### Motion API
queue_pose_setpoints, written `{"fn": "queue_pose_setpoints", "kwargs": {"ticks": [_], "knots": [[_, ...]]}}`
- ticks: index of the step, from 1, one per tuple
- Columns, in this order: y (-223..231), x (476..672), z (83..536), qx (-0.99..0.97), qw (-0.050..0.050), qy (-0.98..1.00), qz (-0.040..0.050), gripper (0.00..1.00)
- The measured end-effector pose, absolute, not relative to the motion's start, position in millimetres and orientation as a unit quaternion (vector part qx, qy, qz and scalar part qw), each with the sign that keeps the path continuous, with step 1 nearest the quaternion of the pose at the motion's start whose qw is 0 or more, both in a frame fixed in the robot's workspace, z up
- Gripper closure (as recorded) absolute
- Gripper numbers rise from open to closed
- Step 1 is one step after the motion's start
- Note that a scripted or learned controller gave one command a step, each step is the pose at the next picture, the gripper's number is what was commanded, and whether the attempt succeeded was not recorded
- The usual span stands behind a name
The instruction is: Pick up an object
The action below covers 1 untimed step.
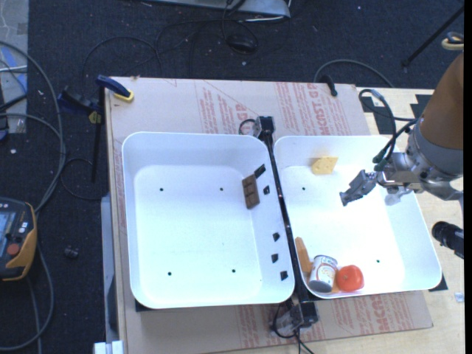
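My gripper (pixel 352 191) hangs over the middle of the right bin (pixel 413 231), reaching in from the right, with nothing visible between its dark fingers. A yellow wedge like cheese (pixel 324 166) lies at the bin's far wall, up and left of the gripper. At the bin's near left corner sit a small can (pixel 322 271), a red tomato (pixel 349 277) and an orange carrot-like stick (pixel 302 255). A brown chocolate-bar piece (pixel 251 192) lies in the left bin (pixel 147 220) near its right wall.
The two bins meet at a black divider with clips (pixel 278 220). A cardboard sheet (pixel 199 102) lies under both bins. Cables and a blue-yellow clamp (pixel 114 88) sit beyond the far left corner.
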<state>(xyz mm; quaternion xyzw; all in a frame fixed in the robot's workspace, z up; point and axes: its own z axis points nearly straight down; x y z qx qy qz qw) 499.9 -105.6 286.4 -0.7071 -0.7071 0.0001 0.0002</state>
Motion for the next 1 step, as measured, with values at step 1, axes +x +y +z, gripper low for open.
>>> {"fn": "queue_pose_setpoints", "kwargs": {"ticks": [1], "knots": [[-105.6,500.1,296.4,-0.707,0.0,-0.707,0.0001,1.0]]}}
